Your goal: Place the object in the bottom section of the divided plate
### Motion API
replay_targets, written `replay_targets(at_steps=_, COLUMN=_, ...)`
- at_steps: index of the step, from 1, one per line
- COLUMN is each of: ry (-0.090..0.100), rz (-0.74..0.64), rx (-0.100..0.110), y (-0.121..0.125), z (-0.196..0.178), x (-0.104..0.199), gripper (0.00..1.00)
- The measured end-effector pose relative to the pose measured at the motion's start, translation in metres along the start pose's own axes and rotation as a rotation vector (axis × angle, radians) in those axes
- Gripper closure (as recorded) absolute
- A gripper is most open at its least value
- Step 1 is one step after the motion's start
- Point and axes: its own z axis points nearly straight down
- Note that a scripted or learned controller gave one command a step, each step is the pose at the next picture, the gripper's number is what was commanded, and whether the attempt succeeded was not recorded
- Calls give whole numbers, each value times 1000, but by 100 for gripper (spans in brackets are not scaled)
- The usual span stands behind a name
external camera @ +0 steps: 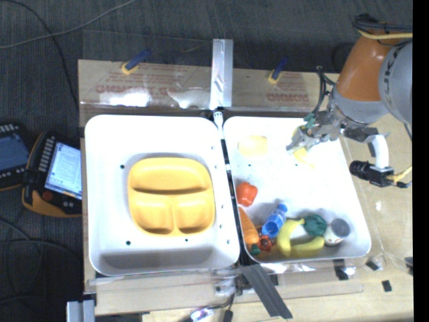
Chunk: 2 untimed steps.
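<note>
The arm [375, 72] is reaching in from the three o'clock side and is hanging over the upper part of the right bin [348, 180]. The gripper [310, 139] is sitting low at the bin's one o'clock area, with a small pale yellow piece [303, 154] showing just beneath its tip. Whether that piece is being pinched or merely lying under the tool cannot be told from this angle, and the opening of the hand cannot be told either.

The divided plate [171, 194] is lying in the middle of the left bin [107, 200], bare, with one long section toward twelve o'clock and two smaller sections toward six o'clock. Nothing is resting in any section, so the placement is judged not yet done.

The remaining items are crowding the right bin's six o'clock edge: an orange pepper [247, 193] near the dividing wall, a carrot [249, 231] below it, a blue bottle [273, 221], a banana [298, 240], a green item [315, 224] and a grey round item [338, 229]. They are probably gathering there because the bin is sloping toward that edge. A pale yellow disc [252, 145] is lying apart at eleven o'clock of that bin.

If the pale piece is the intended object, the next move is calling for a confirmed hold, then travel toward nine o'clock across the dividing wall.
</note>
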Motion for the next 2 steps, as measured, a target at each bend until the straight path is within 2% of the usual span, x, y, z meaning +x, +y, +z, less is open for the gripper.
replay_targets(at_steps=1, ry=-2, rz=-65, rx=-1, y=15, z=-1, x=-43, gripper=100)
replay_targets(at_steps=2, ry=2, rz=-141, rx=0, y=31, z=24, x=39, gripper=100)
